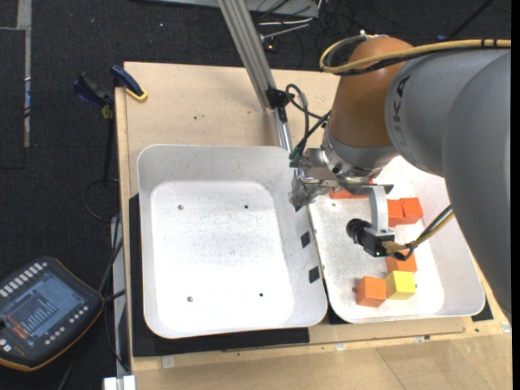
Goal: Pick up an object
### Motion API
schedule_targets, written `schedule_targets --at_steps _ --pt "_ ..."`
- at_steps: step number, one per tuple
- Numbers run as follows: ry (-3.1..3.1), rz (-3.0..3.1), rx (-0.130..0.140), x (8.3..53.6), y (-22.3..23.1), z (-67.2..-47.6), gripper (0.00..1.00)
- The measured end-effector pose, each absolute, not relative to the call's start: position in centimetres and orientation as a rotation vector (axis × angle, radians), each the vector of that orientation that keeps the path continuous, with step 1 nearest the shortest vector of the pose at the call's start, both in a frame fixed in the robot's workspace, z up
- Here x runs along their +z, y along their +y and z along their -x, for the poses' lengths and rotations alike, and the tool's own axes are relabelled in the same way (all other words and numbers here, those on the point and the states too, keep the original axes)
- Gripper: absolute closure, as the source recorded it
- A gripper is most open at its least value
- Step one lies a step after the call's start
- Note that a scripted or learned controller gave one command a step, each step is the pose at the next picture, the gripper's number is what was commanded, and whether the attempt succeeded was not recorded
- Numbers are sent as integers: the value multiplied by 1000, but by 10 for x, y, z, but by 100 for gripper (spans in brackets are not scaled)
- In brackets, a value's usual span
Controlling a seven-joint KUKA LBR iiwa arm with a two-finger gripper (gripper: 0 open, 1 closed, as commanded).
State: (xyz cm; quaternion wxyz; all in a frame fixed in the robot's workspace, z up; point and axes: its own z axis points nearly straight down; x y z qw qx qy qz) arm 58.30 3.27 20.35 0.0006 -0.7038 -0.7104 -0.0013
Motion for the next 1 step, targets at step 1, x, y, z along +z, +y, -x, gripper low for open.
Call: schedule_targets --at_steps 1 --pt "-2230 2213 -4 213 75 -586 100"
